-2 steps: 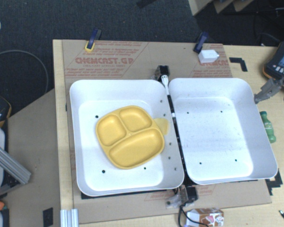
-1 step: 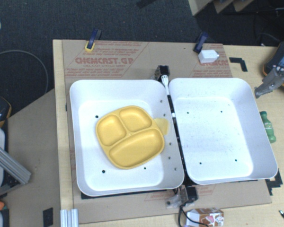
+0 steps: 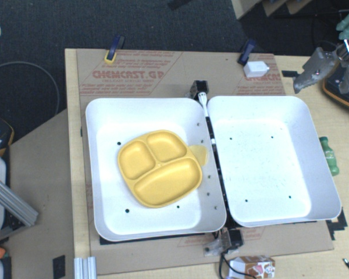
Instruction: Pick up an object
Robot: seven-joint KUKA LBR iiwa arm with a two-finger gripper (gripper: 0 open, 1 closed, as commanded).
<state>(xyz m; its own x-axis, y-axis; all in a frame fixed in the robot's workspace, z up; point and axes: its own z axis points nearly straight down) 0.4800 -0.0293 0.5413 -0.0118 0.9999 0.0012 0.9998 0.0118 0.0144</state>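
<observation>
One yellow divided plate (image 3: 159, 168) lies flat in the left bin (image 3: 104, 121), near its middle, with three compartments facing up. Just beside the plate, on its right edge, a small pale yellow piece (image 3: 198, 154) touches it. The right bin (image 3: 302, 127) is next to the plate's bin. The gripper (image 3: 314, 68) is well apart from the plate, beyond the far right corner of the right bin; I cannot tell the state of its jaws.

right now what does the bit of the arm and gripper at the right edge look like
Only a little shows at the upper right edge, off the bench. A grey metal piece, angular and dull, sticks out towards the bins, with a pale teal part above it. Behind sits a dark rounded body with an orange rim. The parts are too small and cropped to name, and no markings can be read.
</observation>
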